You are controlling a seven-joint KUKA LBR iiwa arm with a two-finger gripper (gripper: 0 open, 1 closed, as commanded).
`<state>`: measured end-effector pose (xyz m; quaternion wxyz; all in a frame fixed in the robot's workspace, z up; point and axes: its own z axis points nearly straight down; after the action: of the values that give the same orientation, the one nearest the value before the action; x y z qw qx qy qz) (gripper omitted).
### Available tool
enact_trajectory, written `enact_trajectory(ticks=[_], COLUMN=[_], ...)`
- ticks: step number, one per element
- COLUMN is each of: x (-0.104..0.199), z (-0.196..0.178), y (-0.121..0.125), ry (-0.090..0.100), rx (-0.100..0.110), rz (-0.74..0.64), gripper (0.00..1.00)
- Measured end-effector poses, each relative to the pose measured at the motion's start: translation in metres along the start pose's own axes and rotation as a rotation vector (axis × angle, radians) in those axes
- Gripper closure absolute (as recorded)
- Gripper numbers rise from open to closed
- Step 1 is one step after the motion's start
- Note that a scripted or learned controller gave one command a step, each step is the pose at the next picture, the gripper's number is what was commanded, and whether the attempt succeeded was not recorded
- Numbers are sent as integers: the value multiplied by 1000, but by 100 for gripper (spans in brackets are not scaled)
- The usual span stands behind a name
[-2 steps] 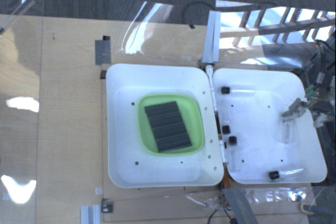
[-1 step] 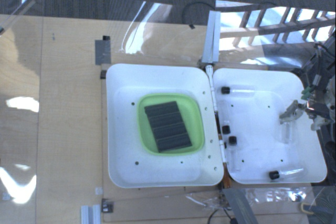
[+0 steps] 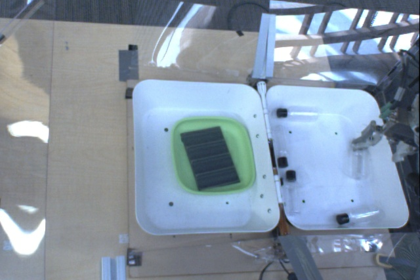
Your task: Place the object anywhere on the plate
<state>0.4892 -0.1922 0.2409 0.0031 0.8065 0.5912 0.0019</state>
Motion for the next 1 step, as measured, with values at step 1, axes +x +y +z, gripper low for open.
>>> enact_trajectory(ticks=[1], x=[-6], z=[5], y=[1], ry=[0], rx=[2], rz=[16], gripper=[0])
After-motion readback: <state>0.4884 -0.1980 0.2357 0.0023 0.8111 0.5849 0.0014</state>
